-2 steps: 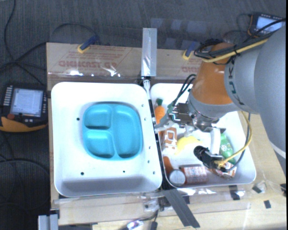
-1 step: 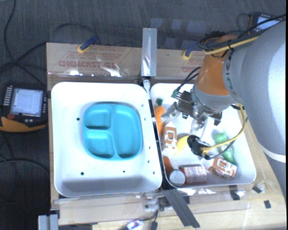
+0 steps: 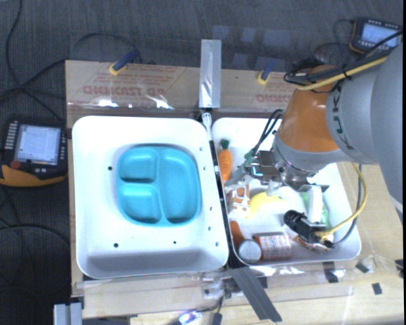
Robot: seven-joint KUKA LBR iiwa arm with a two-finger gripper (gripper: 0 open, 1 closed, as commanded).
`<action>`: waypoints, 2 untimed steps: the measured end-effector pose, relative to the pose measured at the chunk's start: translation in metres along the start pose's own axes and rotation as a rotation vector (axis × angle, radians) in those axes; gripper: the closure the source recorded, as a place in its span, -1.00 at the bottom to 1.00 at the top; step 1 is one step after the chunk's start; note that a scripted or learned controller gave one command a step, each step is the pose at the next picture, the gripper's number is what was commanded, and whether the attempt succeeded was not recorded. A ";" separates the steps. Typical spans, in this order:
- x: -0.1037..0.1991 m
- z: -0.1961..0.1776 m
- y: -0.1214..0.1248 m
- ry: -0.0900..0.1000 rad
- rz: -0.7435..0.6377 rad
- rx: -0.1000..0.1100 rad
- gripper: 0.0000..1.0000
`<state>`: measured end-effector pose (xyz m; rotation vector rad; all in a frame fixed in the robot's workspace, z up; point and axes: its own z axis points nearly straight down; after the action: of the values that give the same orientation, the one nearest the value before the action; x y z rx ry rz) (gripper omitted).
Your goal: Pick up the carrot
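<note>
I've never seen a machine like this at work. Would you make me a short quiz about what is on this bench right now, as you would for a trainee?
1. True or false: the carrot lies in the same bin as the blue tray.
2. Which bin is the arm reaching over? A) the left bin B) the right bin C) neither
3. Fill in: the blue tray has ___ compartments.

Key:
1. False: the carrot lies in the right bin, by the wall it shares with the left bin, where the tray sits.
2. B
3. Three
</note>
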<state>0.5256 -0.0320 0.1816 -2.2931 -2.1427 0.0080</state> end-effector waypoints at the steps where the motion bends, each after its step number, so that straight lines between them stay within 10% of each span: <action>1: 0.038 0.000 -0.006 0.000 -0.037 0.000 -1.00; 2: 0.013 0.000 0.058 -0.002 0.182 -0.001 -1.00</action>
<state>0.5840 -0.0225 0.1815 -2.4802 -1.9276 0.0103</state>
